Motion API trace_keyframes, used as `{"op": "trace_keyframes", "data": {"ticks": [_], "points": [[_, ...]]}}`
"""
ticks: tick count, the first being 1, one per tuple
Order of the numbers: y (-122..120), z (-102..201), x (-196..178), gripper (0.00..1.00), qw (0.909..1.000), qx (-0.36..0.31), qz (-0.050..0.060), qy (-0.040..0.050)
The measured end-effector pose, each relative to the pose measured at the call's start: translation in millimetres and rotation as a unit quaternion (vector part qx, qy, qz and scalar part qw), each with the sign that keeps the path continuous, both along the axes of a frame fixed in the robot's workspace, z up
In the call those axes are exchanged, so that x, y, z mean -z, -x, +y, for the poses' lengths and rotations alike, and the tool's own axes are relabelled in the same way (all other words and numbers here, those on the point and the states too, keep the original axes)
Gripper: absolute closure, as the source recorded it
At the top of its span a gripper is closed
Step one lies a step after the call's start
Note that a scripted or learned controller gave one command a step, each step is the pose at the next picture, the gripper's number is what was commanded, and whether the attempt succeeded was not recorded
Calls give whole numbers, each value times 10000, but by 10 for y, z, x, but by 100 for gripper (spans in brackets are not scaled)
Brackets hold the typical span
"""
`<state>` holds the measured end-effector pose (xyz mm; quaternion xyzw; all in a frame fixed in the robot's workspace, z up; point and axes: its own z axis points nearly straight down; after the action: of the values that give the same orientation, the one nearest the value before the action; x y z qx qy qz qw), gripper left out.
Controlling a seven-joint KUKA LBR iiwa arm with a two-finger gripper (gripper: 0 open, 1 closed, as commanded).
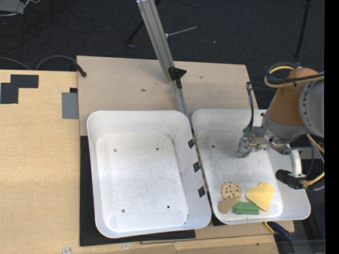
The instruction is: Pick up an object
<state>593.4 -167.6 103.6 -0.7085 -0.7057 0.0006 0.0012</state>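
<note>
White plastic bins: left bin [106, 142] and right bin [222, 126] sit side by side on the bench.
Objects: a yellow heart-shaped piece [261, 195], a green piece [245, 208] and two tan biscuit-like pieces [230, 189] lie together in the right bin's near corner.
Gripper [248, 148]: low over the right bin's middle, apart from the objects; finger state cannot be told.
Obstacles: an aluminium rail [159, 41] slants above the bins' divide.
Writing: none legible.

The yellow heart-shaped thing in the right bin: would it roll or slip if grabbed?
The yellow heart looks flat, so it probably won't roll. Its smooth, rounded edges may let fingers slide off. It lies against the green piece, so a push would likely shift both.
</note>
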Motion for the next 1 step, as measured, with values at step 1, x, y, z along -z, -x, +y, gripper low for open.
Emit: {"op": "trace_keyframes", "data": {"ticks": [1], "points": [[-19,-76,-453,100,10000,6,-24,8]]}}
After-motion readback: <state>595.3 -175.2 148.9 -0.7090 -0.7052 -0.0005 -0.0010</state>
